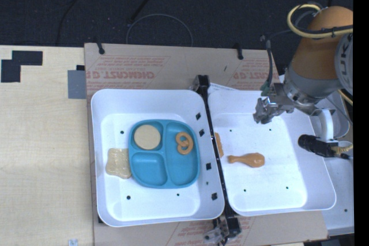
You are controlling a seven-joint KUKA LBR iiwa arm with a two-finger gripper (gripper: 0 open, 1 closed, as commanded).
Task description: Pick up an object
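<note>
My gripper (263, 114): small grey metal two-finger end of my arm, hanging over the upper part of the right shallow white plastic bin (300, 196); I cannot tell how it stands from this slant.
Drumstick: a tan, chicken-leg-shaped toy (248, 159) lies flat on the right bin's floor, below my gripper and slightly to its left, well apart from it.
Brown strip: a small thin piece (218, 144) rests against the right bin's left wall, lower left of my gripper.
Blue tray: a blue plastic divided plate (163, 174) sits in the left shallow white bin (109, 118), far to my gripper's left.
Round piece: a pale tan disc (146, 136) lies in the tray's upper left compartment.
Pretzel: an orange-brown pretzel shape (184, 143) lies in the tray's upper right compartment.
Pale slab: a cream, bread-like piece (118, 163) lies on the left bin's floor, touching the tray's left edge.
</note>
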